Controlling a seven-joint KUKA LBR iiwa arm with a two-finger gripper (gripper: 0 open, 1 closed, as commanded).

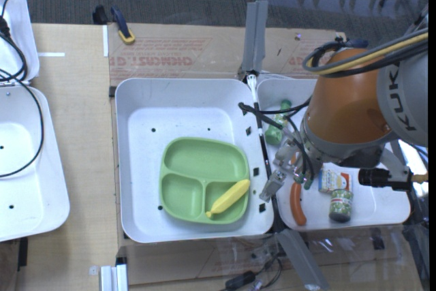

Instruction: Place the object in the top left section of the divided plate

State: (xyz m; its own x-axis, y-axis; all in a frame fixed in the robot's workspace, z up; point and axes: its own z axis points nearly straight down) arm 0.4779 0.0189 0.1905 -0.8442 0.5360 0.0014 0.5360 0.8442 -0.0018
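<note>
Hovering over the right bin (pixel 392 211), the claw (pixel 286 170), grip unclear, should center squarely on the hotdog (pixel 297 203).

Orange sausage (pixel 298 204), small jar (pixel 340 205), white carton (pixel 333 180), green item (pixel 274 130) in right bin (pixel 402 211)

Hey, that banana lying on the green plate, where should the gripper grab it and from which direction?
Grip the banana at its thick middle, coming straight down from above. It lies flat and slanted in the lower right section of the divided plate, one end over the rim, so the fingers should probably close across its narrow width, at right angles to its length.
</note>
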